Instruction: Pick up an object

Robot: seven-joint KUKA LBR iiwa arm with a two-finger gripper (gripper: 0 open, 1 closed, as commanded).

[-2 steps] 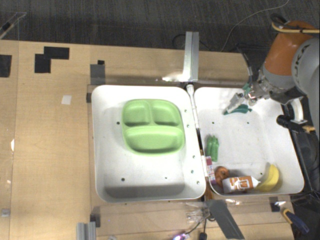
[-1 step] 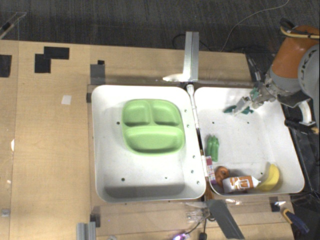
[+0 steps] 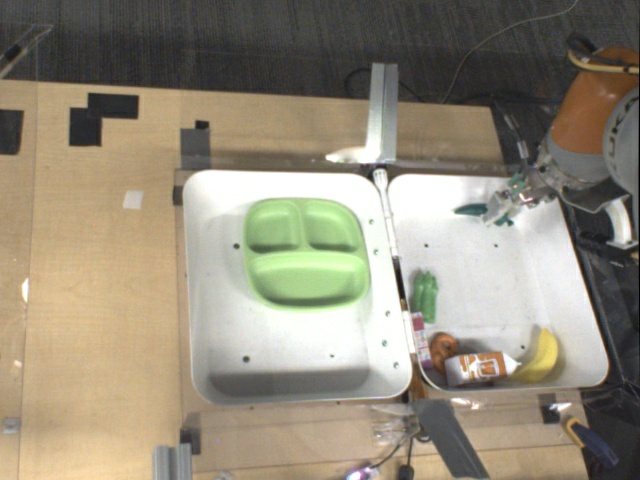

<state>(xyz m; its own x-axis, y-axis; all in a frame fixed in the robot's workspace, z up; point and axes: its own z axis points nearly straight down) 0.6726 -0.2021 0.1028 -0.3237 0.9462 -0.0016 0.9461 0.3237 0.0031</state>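
Tool far corner right bin; banana well apart, near corner.

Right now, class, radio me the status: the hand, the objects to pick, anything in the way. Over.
Hand over right bin's far end, fingers unclear. Banana, carton, green piece lie untouched near front. Green tray in left bin. Nothing blocking.

No readable text anywhere, tbh. Small carton at front edge of right bin has orange-brown label patch, print way too small and blurry to make out. No numbers, brands, signs elsewhere.
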